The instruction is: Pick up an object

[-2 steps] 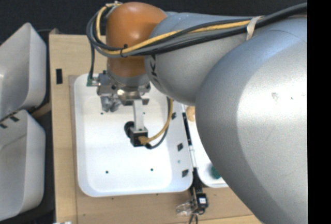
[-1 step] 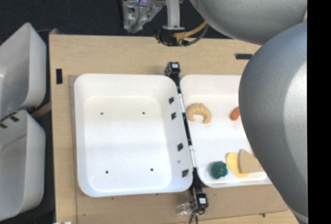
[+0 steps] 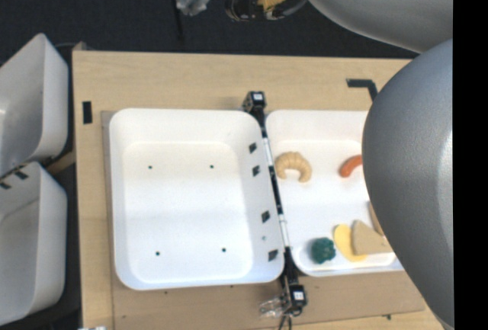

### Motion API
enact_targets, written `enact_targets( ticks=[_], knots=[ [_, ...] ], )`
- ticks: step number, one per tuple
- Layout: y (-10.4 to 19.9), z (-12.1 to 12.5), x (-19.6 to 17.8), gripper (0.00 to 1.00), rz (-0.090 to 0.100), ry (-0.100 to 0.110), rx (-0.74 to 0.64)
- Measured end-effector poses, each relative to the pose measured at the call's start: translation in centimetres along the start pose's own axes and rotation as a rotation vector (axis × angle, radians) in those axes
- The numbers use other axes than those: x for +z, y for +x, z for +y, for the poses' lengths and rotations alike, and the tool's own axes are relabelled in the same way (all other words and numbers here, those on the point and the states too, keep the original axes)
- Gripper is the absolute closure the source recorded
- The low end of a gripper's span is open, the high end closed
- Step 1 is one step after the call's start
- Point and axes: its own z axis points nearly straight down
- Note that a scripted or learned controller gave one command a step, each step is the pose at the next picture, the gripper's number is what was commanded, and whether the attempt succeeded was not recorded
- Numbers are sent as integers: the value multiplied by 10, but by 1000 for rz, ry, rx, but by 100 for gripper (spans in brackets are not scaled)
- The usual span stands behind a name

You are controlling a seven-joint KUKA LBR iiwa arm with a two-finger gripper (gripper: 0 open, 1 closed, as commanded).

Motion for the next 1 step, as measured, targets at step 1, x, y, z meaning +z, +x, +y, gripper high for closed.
enact_targets(
  ticks=[1],
  knots=[
    [5, -52, -64, 100, 0, 3, -1]
  ],
)
